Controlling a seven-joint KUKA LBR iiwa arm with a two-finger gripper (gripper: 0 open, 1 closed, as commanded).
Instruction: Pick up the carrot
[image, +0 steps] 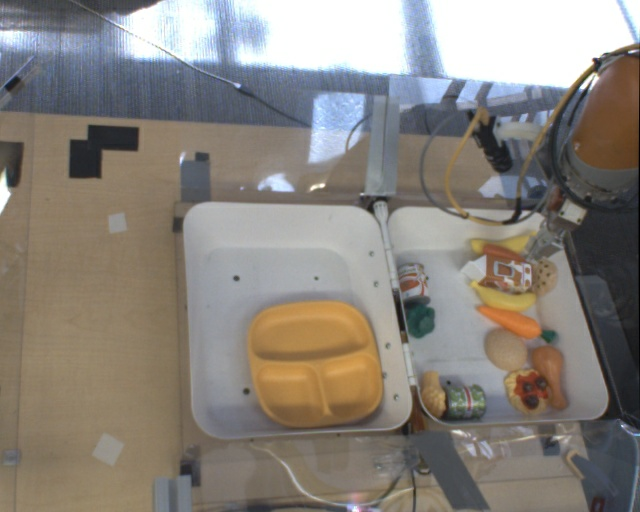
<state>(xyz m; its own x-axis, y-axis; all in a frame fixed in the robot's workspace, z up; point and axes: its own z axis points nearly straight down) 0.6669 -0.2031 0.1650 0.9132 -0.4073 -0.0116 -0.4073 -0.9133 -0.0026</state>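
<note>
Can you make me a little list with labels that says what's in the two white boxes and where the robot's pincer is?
left bin: yellow divided plate
right bin: toy food
carrot: orange, lying flat, right part of the right bin
above carrot: banana, small carton
below carrot: egg-like piece
front edge: can
pincer: over the right bin's far right corner, apart from carrot
</note>
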